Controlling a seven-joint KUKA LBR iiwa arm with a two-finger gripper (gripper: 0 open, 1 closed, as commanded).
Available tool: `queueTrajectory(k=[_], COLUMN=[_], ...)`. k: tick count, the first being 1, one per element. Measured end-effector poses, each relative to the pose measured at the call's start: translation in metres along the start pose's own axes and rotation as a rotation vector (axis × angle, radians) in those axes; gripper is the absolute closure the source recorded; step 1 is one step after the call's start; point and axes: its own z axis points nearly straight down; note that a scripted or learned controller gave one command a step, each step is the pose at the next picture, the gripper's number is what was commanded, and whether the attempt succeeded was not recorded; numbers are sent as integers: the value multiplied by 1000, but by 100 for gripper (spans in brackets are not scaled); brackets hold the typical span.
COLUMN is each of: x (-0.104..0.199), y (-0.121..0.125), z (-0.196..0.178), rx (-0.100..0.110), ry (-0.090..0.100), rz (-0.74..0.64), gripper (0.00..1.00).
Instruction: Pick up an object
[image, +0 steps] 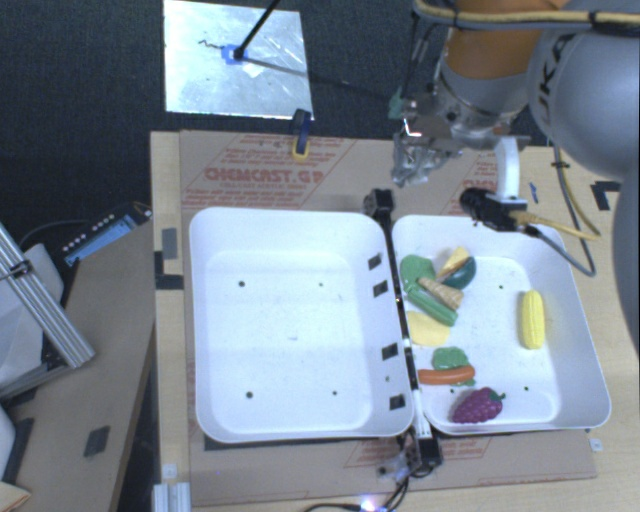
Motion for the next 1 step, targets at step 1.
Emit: queueTrajectory(k=[1], x=[-1], y=[19], z=[-41], rx=[-2], ry=[-1], rz=[0], gripper=[100])
